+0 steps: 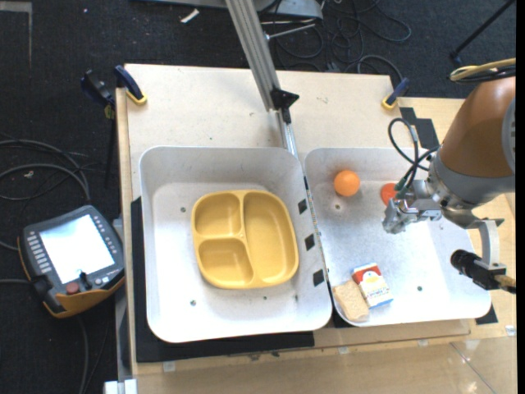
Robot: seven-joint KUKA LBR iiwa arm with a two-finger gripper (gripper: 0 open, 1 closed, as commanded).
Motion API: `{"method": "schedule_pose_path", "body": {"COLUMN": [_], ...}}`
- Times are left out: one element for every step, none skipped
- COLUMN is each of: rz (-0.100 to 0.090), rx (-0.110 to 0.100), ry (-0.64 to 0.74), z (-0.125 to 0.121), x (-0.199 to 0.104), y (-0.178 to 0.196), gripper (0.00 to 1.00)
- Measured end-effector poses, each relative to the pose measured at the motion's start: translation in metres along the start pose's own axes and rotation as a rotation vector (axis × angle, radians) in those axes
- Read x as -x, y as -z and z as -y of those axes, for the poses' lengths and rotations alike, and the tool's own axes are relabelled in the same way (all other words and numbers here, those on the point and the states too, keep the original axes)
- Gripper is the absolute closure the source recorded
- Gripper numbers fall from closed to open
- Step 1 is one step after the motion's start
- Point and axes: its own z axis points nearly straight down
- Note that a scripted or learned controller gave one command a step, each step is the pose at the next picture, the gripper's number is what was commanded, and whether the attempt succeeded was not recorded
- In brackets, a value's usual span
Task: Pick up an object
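Currently the end effector (396, 220) sits low inside the right bin (435, 302), just beside a small red-orange object (387, 192) at its upper left edge; whether it is open or closed cannot be determined from this slanted view, and nothing is visibly held. Candidate objects lie loose in the right bin, presumably so that the arm, entering from the right, reaches them without crossing the divider: one orange ball (347, 183), the one red-orange object, one small white-and-red box (373, 285), and one tan, sponge-like block (351, 301) touching the box at the bin's near-left corner. That makes four objects. The left bin (164, 179) carries one yellow divided plate (244, 238) with three compartments, lying flat near its centre. Two bins rest side by side on the table (205, 97). Judging by proximity, the red-orange object is the likely target.
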Motion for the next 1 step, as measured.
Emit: {"method": "schedule_pose_path", "body": {"rz": [0.000], "rx": [0.001], "ry": [0.001], "z": [0.0016], "x": [-0.0008], "y": [0.0432], "gripper": [1.00]}}
